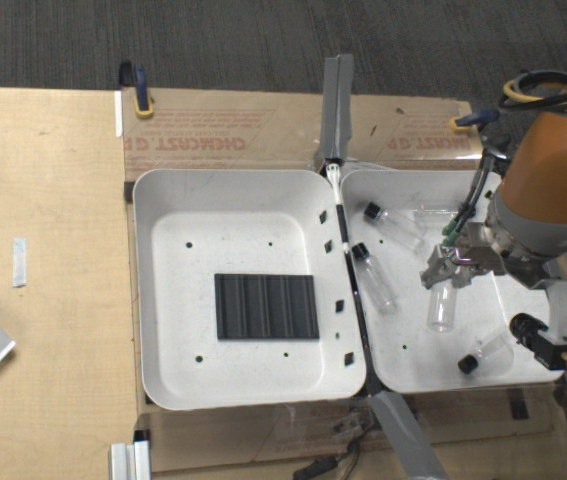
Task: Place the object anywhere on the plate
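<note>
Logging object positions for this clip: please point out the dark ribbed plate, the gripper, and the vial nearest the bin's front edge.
Dark ribbed plate [266,306]: camera view, centre of its ribbed top, left bin.
Gripper [450,270]: camera view, its tip, over the right bin.
Front vial [484,352]: camera view, mid clear body, black cap toward lower left.

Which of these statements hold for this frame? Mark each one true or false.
1. The dark ribbed rectangular plate lies in the left white bin. True.
2. Clear plastic vials with black caps lie in the left bin. False: they lie in the right white bin.
3. The tool hangs over the right bin. True.
4. A vial rests on the plate. False: nothing lies on it.
</note>
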You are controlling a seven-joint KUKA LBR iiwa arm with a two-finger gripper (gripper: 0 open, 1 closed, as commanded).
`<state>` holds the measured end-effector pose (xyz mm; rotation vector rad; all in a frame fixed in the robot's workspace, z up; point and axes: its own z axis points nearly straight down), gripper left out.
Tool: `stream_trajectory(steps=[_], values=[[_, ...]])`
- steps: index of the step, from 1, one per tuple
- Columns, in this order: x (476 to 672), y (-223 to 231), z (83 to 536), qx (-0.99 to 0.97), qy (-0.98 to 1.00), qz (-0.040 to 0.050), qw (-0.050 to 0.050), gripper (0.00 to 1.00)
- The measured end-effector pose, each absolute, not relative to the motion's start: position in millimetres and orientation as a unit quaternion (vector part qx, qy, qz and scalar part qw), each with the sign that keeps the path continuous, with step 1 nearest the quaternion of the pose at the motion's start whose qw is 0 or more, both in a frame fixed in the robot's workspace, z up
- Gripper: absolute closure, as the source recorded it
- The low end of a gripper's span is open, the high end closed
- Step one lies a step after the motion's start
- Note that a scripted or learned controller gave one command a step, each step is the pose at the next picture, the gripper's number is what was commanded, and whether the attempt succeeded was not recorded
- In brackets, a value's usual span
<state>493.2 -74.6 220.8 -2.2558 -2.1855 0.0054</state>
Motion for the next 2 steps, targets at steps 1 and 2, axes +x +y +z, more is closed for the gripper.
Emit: stream_trajectory(steps=[1, 2], values=[[477.6, -16, 253, -0.822, -0.569, 0.0022, 0.0, 1.0], [492.4, 58, 194, -0.804, -0.595, 0.003, 0.001, 1.0]])
